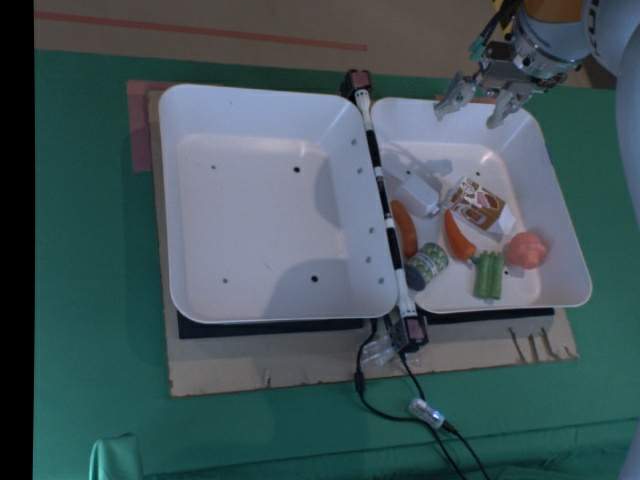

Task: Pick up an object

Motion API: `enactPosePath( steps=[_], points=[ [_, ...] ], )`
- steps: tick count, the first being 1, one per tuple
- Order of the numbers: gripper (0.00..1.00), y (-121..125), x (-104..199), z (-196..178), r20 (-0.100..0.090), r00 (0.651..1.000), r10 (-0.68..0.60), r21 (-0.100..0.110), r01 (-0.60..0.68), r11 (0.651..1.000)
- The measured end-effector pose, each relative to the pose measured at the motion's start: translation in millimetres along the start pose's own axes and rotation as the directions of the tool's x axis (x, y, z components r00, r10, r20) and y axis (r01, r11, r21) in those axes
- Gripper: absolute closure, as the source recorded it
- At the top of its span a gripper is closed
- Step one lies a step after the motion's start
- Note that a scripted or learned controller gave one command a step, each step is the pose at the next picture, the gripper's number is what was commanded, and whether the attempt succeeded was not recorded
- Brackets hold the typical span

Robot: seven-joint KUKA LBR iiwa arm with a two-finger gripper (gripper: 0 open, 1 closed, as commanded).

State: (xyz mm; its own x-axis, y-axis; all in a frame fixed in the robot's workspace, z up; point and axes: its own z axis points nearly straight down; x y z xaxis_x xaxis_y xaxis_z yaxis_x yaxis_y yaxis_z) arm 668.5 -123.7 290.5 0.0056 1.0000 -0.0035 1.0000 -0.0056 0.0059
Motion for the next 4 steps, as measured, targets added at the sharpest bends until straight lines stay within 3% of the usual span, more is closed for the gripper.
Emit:
enactPosePath(
  steps=[1,2,3,4],
  points=[
    [0.0,-13,1,95,0.003,1.0,0.001,-0.009,-0.001,1.0],
    [0.0,-81,-41,102,0.006,1.0,0.002,-0.009,-0.002,1.0],
    [1.0,-78,-44,86,0.014,1.0,0.009,-0.025,-0.009,1.0],
    [0.0,-78,-44,86,0.013,1.0,0.009,-0.024,-0.009,1.0]
  ],
)
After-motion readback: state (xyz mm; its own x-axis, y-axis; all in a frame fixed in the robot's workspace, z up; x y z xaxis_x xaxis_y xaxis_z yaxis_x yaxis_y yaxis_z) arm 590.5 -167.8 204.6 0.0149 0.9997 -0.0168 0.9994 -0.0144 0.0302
